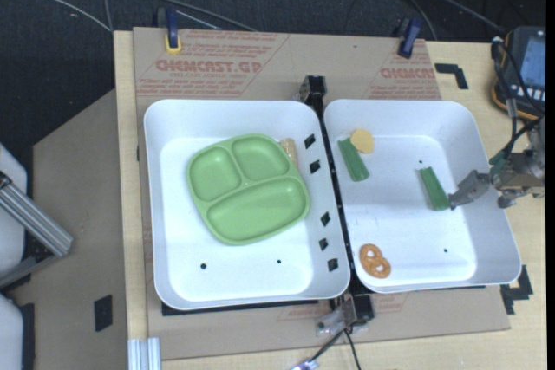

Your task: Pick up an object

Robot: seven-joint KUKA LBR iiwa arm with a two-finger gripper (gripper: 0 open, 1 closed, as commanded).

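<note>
The tool (460, 191) touches the flat green plastic stick's (433, 187) lower end; whether it grips, I cannot tell

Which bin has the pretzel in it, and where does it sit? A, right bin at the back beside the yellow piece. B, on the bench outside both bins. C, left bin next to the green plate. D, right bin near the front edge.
D: the pretzel lies in the right bin near its front edge, well forward of the yellow piece and apart from the green divided plate in the left bin.
</note>
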